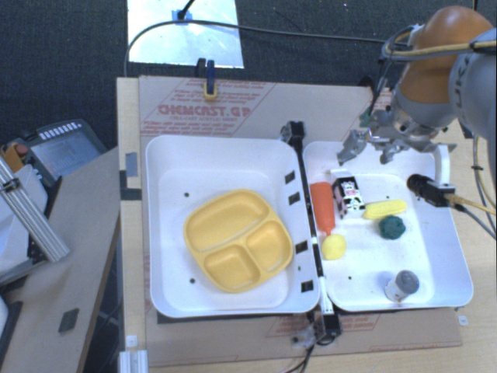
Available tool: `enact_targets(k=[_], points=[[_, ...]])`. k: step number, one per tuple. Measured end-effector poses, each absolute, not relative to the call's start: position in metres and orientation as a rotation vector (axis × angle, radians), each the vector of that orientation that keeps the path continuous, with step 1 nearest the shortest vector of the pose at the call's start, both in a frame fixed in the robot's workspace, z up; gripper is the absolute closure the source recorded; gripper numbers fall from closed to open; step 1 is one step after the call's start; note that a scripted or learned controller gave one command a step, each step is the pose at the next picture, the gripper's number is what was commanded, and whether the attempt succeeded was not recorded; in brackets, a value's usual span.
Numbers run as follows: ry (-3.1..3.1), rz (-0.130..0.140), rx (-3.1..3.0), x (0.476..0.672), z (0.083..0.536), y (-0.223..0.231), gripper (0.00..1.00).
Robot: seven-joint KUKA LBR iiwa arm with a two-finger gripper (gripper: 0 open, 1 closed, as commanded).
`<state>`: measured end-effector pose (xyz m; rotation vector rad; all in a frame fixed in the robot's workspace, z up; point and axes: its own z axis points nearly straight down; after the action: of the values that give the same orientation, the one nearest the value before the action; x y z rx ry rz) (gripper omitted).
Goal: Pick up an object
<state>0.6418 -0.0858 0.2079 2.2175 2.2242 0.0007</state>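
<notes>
My gripper (pixel 365 148) hangs over the back edge of the right bin (pixel 454 274), its fingers spread open with nothing between them. Just in front of it, inside that bin, lie an orange carrot (pixel 322 206), a small black-and-white cow toy (pixel 349 195) and a yellow corn cob (pixel 384 208). Further forward are a green ball (pixel 391 227), a yellow lemon (pixel 334 246) and a grey cup-like piece (pixel 402 284). All of them rest on the bin floor, apart from the gripper.
The left bin (pixel 167 165) holds a yellow divided tray (pixel 237 239). A black clamp strip (pixel 304 208) runs along the wall between the bins. Grey equipment (pixel 35 200) stands on the bench at far left.
</notes>
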Motion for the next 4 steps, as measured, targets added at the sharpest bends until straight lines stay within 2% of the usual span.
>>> enact_targets(k=[1, 2, 3, 4], points=[[2.225, -0.003, 2.221, 0.641, 0.145, -0.084, 0.0], [2.224, -0.002, 2.22, 0.65, 0.096, -0.088, 0.0], [2.223, 0.001, 2.219, 0.65, 0.085, -0.087, 0.0], [2.22, 0.007, 2.216, 0.652, 0.098, -0.087, 1.0]])
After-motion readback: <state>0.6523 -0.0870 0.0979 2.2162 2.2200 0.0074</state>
